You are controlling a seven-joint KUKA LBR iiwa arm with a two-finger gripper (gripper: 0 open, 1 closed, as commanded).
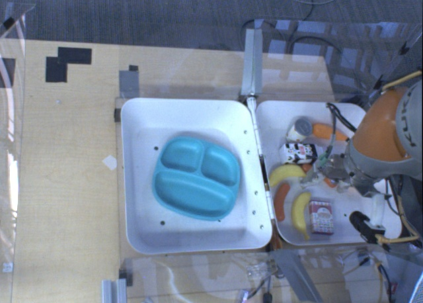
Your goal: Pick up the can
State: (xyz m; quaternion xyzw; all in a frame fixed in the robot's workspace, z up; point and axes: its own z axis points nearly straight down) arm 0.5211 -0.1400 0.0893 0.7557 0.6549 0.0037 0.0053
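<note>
Here, from the overhead camera, the can [303,126] is sitting upright near the far wall of the right bin [277,115], while the gripper [324,174] is hovering nearby above a banana [286,173]; its jaw state cannot be told. The left bin [135,123] is carrying a blue tray [196,177].

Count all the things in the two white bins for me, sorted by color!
Blue: 1, the divided plate
Yellow: 2, two bananas
Orange or red: 3, carrot, sausage, red box
Grey: 1, can
Black-and-white: 1, cow-pattern carton
Total: 8
</note>
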